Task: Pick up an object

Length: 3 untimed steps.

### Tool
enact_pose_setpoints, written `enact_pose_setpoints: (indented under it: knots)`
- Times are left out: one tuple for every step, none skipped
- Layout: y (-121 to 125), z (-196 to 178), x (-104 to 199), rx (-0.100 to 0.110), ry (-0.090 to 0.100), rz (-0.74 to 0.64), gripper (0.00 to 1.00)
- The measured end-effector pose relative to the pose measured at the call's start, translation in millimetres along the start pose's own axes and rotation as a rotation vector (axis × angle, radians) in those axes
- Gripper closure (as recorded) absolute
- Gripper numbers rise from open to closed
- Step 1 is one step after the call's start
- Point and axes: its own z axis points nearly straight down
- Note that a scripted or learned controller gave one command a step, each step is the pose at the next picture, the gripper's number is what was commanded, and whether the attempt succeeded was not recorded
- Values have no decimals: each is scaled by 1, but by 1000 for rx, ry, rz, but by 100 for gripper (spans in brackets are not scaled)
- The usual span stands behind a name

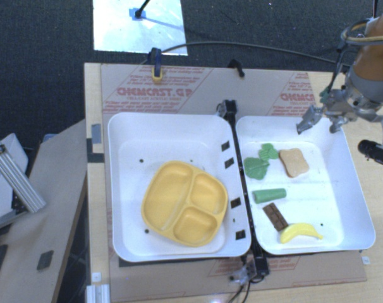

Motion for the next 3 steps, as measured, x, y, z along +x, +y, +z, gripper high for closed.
enact_pose_setpoints:
  knots:
    - [3, -8, 0, -13, -2, -2, 0]
    - [11, 47, -6, -10, -2, -2, 0]
    - [7, 106, 0, -10, -2, -4, 0]
